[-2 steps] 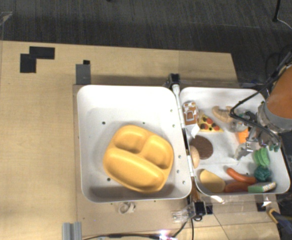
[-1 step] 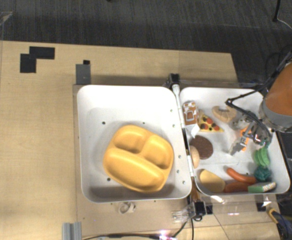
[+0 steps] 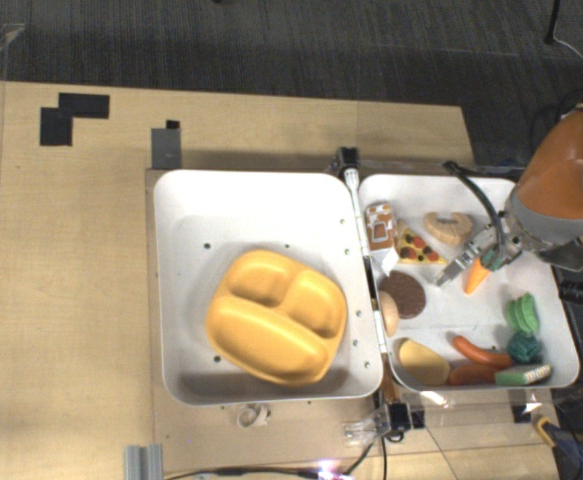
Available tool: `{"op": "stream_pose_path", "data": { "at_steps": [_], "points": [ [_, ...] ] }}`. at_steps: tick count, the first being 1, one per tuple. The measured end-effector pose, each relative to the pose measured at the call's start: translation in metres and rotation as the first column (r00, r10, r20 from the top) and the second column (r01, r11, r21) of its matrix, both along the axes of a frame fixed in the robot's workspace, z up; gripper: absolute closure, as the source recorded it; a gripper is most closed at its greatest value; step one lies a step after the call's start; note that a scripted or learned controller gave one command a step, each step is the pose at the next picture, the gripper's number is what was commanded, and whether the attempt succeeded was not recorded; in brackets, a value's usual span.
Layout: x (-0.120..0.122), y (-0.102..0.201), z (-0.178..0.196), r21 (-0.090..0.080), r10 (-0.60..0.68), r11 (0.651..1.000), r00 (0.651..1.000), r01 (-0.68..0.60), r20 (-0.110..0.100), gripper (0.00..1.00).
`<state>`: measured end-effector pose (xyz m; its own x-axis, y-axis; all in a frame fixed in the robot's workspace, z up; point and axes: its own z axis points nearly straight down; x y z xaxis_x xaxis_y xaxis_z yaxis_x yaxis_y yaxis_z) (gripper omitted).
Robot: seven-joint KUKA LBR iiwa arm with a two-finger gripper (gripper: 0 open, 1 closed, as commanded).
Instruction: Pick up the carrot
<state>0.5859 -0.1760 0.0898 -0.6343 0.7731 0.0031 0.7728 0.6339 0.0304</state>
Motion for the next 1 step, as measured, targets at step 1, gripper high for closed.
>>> {"op": "stream_pose_path", "data": {
  "at_steps": [1],
  "points": [
    [-0.0015,-0.0138,0.0126,-0.02,-0.009,1.0,1.0,0.009,0.004,1.0]
  ]
}}
